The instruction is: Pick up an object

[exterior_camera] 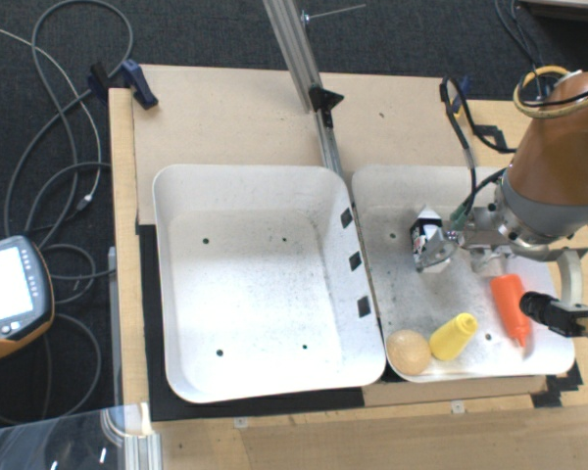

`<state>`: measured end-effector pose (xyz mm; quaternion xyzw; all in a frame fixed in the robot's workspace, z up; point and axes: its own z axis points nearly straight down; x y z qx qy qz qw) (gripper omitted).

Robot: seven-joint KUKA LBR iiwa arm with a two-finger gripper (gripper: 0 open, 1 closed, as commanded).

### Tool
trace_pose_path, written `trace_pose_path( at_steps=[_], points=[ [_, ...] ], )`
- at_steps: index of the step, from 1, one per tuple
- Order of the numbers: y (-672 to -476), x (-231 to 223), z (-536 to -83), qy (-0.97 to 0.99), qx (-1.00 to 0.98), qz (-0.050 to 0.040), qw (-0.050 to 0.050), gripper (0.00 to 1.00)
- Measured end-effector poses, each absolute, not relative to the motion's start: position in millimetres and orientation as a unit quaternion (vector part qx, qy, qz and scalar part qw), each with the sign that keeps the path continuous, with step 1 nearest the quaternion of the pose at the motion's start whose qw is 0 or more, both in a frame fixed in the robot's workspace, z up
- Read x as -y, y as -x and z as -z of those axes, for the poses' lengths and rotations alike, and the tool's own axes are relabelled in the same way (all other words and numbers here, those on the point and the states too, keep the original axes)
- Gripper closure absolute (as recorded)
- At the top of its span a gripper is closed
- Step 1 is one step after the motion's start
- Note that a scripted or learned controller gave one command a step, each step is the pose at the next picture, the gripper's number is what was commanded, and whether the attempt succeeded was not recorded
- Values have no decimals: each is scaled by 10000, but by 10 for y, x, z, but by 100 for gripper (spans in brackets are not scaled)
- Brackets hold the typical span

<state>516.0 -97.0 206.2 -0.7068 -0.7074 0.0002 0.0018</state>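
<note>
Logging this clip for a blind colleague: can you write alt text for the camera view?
The arm's gripper hangs low over the right bin, away from the three objects near its front edge: an orange carrot-shaped toy, a yellow bottle-shaped toy and a tan ball. The left bin sits alongside.

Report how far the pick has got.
Done: the arm has reached over the right bin, its hand low above the floor. In hand: nothing visibly gripped. Left: the grasp and lift. The carrot, yellow piece and tan ball all lie on the bin floor, apart from the hand.
</note>
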Motion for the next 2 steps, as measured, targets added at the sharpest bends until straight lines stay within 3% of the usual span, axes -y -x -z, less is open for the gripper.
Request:
trace_pose_path(
  at_steps=[1, 2],
  points=[
    [-5162, 972, -2062, 7069, 7073, 1, 10, 0],
    [-5102, 910, -1454, 7071, 7070, -22, 45, 0]
  ],
)
